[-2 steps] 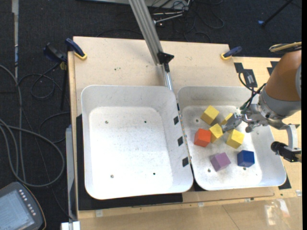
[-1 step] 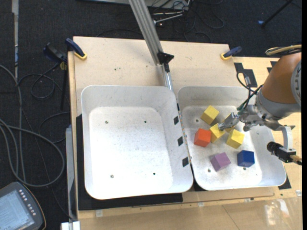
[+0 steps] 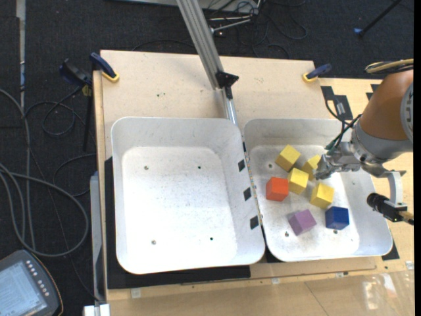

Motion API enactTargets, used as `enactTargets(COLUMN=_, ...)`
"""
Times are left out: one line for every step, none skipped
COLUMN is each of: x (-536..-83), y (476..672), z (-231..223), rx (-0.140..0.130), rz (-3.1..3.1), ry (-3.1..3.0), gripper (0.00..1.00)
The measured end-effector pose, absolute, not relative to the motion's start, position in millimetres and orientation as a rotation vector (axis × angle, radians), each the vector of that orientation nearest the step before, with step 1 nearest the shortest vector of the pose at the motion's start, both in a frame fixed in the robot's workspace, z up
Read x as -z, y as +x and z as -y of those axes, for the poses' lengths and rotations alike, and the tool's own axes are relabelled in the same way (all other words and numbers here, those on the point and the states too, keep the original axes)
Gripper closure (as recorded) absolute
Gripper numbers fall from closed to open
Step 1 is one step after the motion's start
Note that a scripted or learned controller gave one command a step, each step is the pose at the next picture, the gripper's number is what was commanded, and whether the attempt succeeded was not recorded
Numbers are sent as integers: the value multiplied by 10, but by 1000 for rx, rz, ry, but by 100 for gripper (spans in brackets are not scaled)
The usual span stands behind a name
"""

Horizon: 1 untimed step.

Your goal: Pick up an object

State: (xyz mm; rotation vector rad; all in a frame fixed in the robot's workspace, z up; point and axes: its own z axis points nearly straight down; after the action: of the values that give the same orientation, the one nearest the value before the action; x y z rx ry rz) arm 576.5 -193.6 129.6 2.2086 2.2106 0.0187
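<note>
arm: reaching in from the right, wrist angled down | tool (image 3: 323,170): lowered

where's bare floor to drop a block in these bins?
Left bin: its whole floor is bare. Right bin: crowded mid-floor around the orange cube, purple cube and blue cube; a bare strip lies along its near wall.

Around me the right bin (image 3: 368,245) is crowded — yellow cubes (image 3: 299,180) packed close by the orange cube (image 3: 277,189), with the purple cube (image 3: 302,221) and blue cube (image 3: 337,217) set apart nearer the front wall. The left bin (image 3: 174,189) offers wide open floor — only the shared rims stand between.
</note>
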Motion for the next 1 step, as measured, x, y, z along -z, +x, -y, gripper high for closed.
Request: enactTargets(x=-1755, y=5725, z=1992, rx=-3, rz=-2218, ry=2216, gripper=100)
